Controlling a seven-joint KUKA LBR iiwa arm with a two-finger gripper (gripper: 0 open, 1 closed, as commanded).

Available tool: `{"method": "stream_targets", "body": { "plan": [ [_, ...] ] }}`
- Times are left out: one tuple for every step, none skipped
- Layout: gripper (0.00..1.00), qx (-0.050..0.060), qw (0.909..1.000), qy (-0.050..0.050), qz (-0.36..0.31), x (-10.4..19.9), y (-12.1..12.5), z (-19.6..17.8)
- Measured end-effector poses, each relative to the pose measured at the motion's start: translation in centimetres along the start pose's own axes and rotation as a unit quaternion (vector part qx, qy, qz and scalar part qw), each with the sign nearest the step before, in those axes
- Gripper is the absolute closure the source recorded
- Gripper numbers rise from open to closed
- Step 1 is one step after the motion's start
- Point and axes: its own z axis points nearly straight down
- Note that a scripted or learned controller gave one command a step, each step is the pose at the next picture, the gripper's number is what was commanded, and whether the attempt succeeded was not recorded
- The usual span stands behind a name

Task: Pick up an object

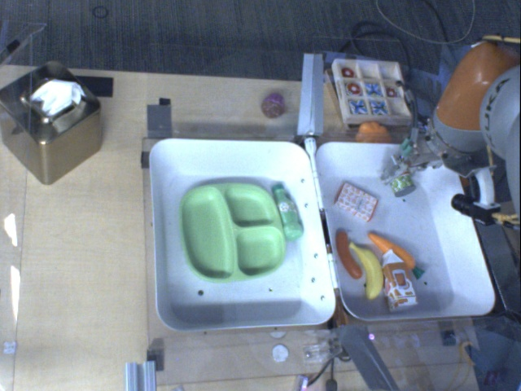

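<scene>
Hovering over the right bin's (456,243) far corner, the gripper (404,168) appears closed around a small green object (402,185), likely light and rigid; its narrow sides seem the best place to pinch.

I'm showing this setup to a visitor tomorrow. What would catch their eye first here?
Probably the bright green divided tray filling the left bin, a small green bottle at its right edge. Next, the toy food in the right bin: banana, carrot, sausage, beneath the orange-banded arm.
</scene>
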Motion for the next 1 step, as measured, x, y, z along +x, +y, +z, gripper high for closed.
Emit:
{"method": "stream_targets", "body": {
  "plan": [
    [1.0, 0.004, 0.9991, 0.003, -0.041, 5.66, 1.91, -8.36]
  ]
}}
